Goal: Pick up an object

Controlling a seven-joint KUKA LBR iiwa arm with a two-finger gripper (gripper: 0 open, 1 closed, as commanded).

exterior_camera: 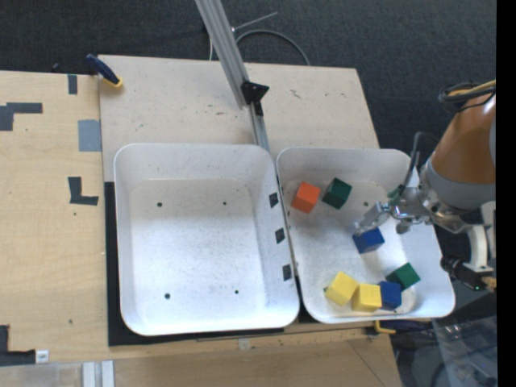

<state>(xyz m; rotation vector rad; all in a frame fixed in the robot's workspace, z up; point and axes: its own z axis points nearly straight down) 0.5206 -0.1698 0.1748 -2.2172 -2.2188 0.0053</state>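
Hovering over the right side of the right bin [355,158], my gripper [379,214] sits just above and beside a blue cube [368,239]; from this slanted view I cannot tell what state it is in, and I see nothing held in it. My grey arm with its orange band [468,143] reaches in from the right edge. That blue cube lies on the bin floor, near the middle of the right half. Further back in the same bin, an orange cube [305,197] and a dark green cube [337,193] lie near each other, close to the wall shared with the left bin [129,216]. Toward the front of the right bin, two yellow cubes [355,292] sit touching, with a second blue cube [391,294] pressed against the right one, and another green cube [403,276] just behind that blue one. A metal rail [222,35] runs slantwise from the top of the view down to the gap between the bins.
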